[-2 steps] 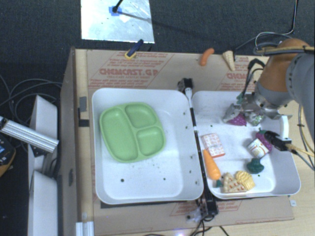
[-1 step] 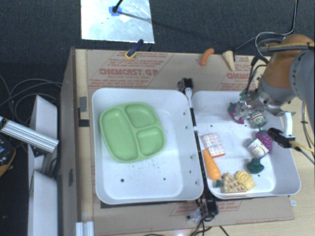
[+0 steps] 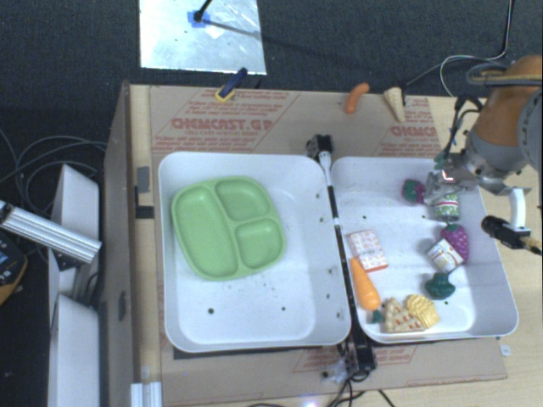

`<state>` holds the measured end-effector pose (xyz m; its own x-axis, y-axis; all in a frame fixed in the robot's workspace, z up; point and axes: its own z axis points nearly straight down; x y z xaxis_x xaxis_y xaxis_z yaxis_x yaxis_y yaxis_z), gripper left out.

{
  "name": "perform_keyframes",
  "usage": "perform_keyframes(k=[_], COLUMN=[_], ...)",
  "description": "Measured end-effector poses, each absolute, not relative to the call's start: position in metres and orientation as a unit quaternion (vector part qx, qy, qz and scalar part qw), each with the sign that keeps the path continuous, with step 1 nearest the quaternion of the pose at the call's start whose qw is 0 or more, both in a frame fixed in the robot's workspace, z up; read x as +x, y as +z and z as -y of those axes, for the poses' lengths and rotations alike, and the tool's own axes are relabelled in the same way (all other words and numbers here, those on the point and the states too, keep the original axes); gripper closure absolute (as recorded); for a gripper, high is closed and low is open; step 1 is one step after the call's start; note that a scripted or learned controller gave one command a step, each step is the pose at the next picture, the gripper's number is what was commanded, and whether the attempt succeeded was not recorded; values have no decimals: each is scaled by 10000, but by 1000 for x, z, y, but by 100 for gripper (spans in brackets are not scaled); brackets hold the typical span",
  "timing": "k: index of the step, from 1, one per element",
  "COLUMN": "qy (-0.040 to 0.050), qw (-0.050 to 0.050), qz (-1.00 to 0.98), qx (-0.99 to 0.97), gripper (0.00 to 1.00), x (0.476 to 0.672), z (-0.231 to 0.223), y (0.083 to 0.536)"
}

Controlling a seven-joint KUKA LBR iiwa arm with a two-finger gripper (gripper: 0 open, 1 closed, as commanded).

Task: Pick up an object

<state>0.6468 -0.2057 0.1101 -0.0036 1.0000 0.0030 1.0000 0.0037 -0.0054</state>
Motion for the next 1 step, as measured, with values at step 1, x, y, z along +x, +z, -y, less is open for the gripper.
perform_keyframes(k=[1], qy=[-38], qw=[122], qz=[7102], qx=[-7038], gripper=[0], x=[648], z=[196], y=[109])
